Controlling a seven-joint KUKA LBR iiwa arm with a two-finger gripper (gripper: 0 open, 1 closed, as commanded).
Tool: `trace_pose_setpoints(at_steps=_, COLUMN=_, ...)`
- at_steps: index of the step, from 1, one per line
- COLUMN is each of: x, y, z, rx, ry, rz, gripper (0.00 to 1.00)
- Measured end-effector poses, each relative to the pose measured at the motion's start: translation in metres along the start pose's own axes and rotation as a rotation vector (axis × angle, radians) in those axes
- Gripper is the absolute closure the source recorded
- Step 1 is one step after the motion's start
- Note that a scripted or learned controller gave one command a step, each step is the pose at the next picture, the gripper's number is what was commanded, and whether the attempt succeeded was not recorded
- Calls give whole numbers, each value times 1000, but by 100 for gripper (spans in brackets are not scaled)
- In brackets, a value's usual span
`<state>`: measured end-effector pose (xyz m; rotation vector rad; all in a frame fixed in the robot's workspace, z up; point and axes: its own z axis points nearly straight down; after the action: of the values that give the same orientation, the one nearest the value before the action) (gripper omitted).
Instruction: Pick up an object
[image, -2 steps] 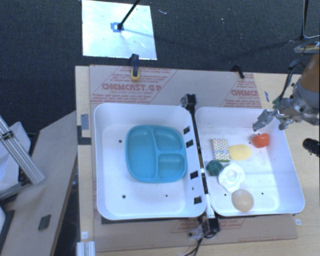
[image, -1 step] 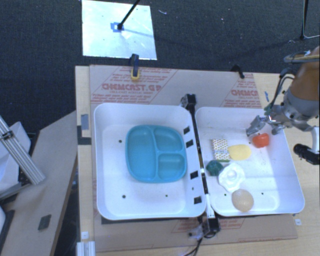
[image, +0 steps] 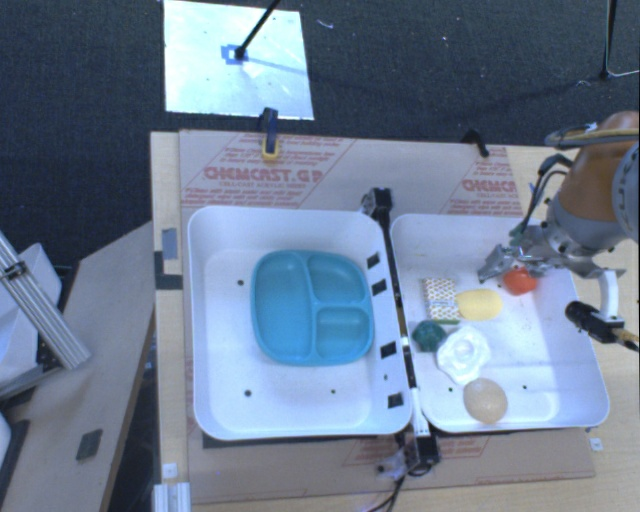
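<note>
Nearest: beige egg (image: 485, 399) in right bin (image: 575, 395), then white lump (image: 463, 352), green piece (image: 430, 335), yellow block (image: 479, 304). Gripper (image: 512, 262) low over red object (image: 519, 281), perhaps touching; finger state unclear.

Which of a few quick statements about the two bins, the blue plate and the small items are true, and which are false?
1. The blue plate lies in the left bin. True.
2. The blue plate has one single undivided well. False: ridges split it into three compartments.
3. The end effector is over the left bin. False: it is over the right bin, near its far side.
4. An orange-red ball lies right by the end effector. True.
5. The beige egg is at the far edge of the right bin. False: it lies near the front edge, just beyond the white lump.
6. The yellow lemon sits beside a checkered packet. True.
</note>
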<state>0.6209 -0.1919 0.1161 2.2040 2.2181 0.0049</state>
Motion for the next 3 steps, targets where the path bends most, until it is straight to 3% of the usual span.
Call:
trace_pose_setpoints(at_steps=1, x=-2, y=4, z=-1, rx=-11, ry=-2, rz=0, gripper=0)
trace_pose_setpoints(at_steps=2, x=-2, y=5, z=-11, rx=-13, ry=-3, rz=-2, gripper=100)
trace_pose_setpoints(at_steps=3, x=3, y=9, z=-74, rx=6, ry=6, rz=0, gripper=100)
